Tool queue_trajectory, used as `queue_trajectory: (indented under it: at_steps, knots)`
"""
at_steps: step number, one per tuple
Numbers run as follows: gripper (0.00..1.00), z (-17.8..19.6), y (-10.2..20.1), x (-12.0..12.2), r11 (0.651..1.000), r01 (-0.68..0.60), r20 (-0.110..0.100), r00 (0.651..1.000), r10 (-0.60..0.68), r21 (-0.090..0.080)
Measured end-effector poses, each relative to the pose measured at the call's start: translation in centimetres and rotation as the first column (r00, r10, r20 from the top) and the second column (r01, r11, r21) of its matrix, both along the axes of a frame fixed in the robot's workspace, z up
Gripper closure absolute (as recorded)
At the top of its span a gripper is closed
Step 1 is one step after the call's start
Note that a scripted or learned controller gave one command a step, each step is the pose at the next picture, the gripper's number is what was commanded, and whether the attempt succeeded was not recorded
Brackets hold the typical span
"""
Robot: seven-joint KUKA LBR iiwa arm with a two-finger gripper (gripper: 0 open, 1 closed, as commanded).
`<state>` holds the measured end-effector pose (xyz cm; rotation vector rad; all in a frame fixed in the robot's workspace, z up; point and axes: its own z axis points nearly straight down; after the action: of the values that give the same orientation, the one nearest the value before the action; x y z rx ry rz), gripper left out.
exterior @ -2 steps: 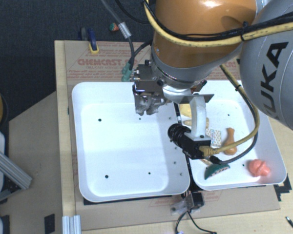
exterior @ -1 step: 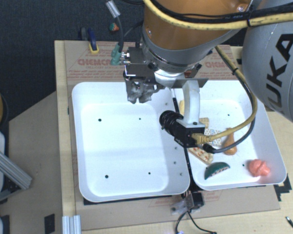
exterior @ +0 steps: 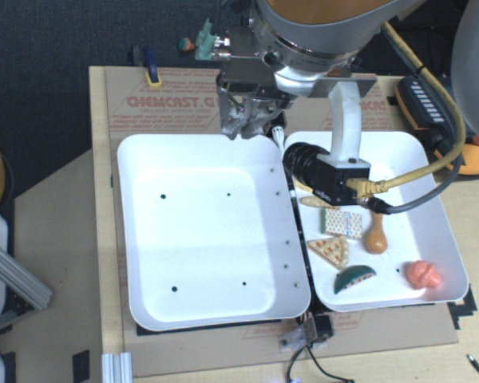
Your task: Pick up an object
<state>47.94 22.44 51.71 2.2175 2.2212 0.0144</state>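
1. Fingers (exterior: 251, 123) first: they look slightly spread with nothing between them. They hang at 12 o'clock in the view, over the rear rim where the two bins meet.
2. You are at the approach step, and no object has been grasped yet.
3. Your candidates all lie in the right bin (exterior: 445, 238), toward 4 and 5 o'clock from the fingers. They are a patterned packet (exterior: 342, 223), a triangular slice (exterior: 330, 250) just below it, a green wedge (exterior: 355, 278), a brown pear-shaped piece (exterior: 375, 236) and a pink lump (exterior: 421, 274).
4. The next move calls for travel toward 5 o'clock, then a descent. The pink lump stands well apart from the rest, so I judge it the easiest target.
5. Watch the black fitting (exterior: 323, 174) with its yellow cable (exterior: 399, 178), which lies across the bin just above the packet.
6. The left bin (exterior: 136, 214) shows smooth white floor. Both bins rest on a brown board (exterior: 176, 98) on the desk, and dark carpet lies beyond at 10 o'clock.
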Motion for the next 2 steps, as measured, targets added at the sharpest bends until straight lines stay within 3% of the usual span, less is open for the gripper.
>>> queue_trajectory:
  at_steps: [1, 2]
  knots:
    - [1.00, 1.95, 0.03, -0.02, 1.000, 0.000, -0.003, 1.000, 0.000, -0.002]
    - [0.00, 1.80, 0.04, -0.03, 1.000, 0.000, -0.006, 1.000, 0.000, -0.004]
